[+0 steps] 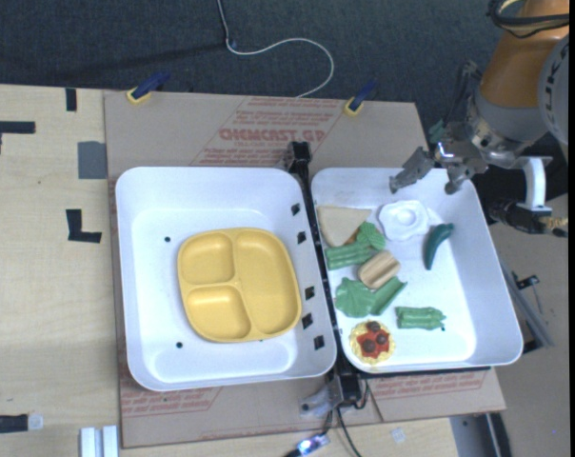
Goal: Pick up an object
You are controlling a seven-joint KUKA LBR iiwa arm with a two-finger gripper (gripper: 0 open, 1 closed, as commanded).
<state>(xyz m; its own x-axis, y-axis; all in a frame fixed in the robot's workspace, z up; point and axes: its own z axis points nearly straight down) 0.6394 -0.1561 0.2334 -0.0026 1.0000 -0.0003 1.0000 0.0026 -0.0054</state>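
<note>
Toys lie crowded in the right bin (492,284): a white egg (403,219) near its far edge, a green pepper (436,244) just to the egg's right, a tan wedge (338,223) at the far left corner, green leafy pieces (356,248) beside it, a bread roll (379,270) in the middle, another leafy piece (366,296) below that, a small green vegetable (420,318) toward the near right, and a little pizza (371,342) at the near edge. Above the bin's far right corner hangs the gripper (428,170), its fingers spread wide apart with nothing between them, just over the egg but not touching it. In the left bin (140,255) sits a yellow divided plate (238,284). Both bins rest on cardboard (259,131) on the bench.
</note>
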